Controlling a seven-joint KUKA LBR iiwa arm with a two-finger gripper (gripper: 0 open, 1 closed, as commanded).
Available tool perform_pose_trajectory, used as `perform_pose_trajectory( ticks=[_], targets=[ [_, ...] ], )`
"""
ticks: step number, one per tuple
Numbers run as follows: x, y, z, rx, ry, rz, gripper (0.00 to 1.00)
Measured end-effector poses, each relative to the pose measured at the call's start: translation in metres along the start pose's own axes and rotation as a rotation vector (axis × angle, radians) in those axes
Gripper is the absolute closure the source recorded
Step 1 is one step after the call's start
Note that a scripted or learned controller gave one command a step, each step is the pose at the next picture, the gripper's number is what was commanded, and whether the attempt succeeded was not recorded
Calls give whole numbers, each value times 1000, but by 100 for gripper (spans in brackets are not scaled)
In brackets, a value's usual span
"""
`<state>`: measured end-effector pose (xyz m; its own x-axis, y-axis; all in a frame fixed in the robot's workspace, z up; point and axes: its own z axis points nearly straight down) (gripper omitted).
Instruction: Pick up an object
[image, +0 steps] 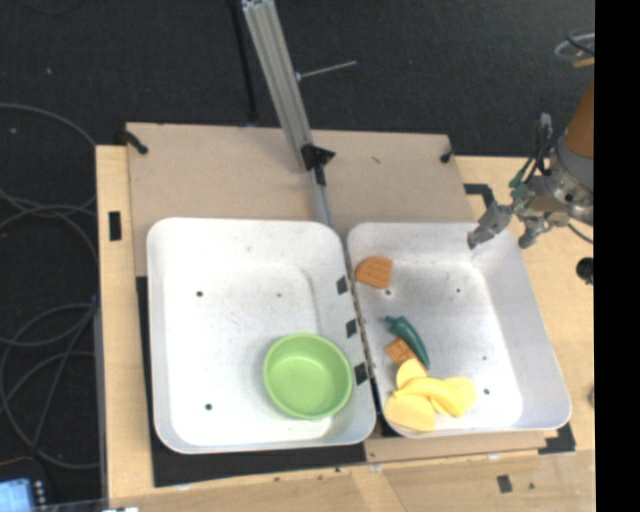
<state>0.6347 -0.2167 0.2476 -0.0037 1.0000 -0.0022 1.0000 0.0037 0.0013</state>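
My gripper (508, 231) hangs at the far right corner of the right bin (500, 300), its two fingers spread apart with nothing between them. In the right bin lie an orange piece (375, 271) near the far left corner, a dark green object (408, 337) in the middle left, a small orange-brown block (399, 351) beside it, and a yellow cluster (430, 399) at the near edge. A green bowl (308, 375) sits in the left bin (220, 300) at its near right.
A slanted metal pole (290, 110) rises from the far side between the bins. A divider (358, 330) with dark clips separates the two bins. Cables lie on the dark floor at left.
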Motion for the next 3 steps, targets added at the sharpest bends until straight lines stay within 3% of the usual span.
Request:
perform_pose_trajectory(
  ticks=[1,3],
  targets=[
    [0,0,0,1,-1,-1,0],
    [-8,11,111,5,0,2,0]
  ],
)
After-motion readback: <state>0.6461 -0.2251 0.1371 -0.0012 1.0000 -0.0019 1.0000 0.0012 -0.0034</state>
